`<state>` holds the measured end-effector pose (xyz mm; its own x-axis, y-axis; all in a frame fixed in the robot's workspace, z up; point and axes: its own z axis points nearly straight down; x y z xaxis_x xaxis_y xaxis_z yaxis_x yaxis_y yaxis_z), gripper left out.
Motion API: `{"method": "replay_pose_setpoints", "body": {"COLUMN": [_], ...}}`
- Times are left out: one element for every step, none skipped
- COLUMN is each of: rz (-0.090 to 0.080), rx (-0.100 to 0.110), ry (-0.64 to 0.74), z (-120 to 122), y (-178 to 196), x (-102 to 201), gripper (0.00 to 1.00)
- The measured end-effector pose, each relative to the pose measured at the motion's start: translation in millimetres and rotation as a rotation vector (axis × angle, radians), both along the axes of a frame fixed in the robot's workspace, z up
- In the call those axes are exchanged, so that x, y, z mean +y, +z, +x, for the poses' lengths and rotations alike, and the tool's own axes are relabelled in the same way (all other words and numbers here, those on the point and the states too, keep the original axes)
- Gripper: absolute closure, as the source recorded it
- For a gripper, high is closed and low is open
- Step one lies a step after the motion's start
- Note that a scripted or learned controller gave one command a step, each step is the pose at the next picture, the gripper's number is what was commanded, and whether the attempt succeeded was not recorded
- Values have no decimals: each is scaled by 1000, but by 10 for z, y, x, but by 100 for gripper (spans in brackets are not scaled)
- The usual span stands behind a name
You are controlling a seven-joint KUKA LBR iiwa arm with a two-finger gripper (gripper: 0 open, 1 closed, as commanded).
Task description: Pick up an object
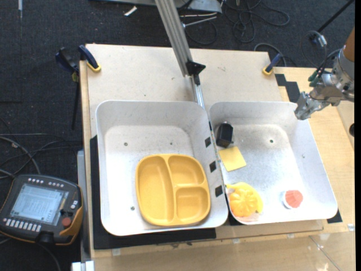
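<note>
No text, label or number is legible anywhere on the bench.

You see the arm (345, 66) cut off by the right edge. The tool (303, 110) is too small to read. The small black object (224, 134) stays unidentifiable.

Teach pendant (40, 207), yellow clamps (90, 61)

A yellow divided tray (172, 189) lies flat in the left bin. The right bin holds a black block (224, 134), a yellow card (233, 158), a yellow pepper (244, 201) and a red disc (293, 198).
</note>
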<state>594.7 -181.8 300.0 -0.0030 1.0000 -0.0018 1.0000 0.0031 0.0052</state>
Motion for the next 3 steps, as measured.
{"method": "replay_pose_setpoints", "body": {"rz": [3,3,3], "rx": [6,6,7], "ry": [5,6,5], "z": [103,116,234], "y": [-191,-361,-534], "x": [582,1183,1723], "gripper": [100,100,100]}}
